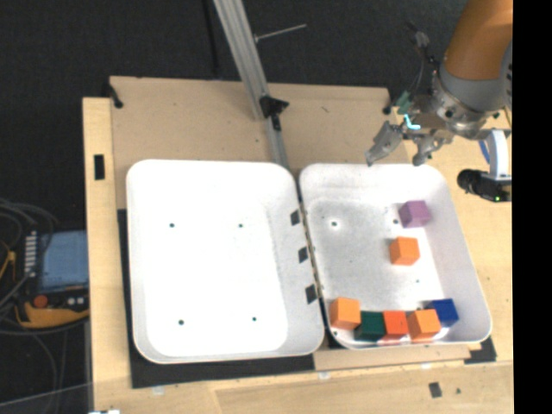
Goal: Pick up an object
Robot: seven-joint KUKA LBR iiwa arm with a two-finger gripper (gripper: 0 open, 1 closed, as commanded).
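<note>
A purple block (415, 213) lies in the right bin (349, 257), toward two o'clock, with an orange block (404, 251) just below it. Five more blocks line the bin's six-o'clock wall: orange, green, orange, orange, blue. The gripper (399, 152) hangs over the bin's twelve-o'clock rim, fingers spread apart, nothing between them.

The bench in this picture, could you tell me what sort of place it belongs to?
Probably a robotics lab: a robot arm with a gripper over two white bins, coloured blocks and loose cables.
</note>
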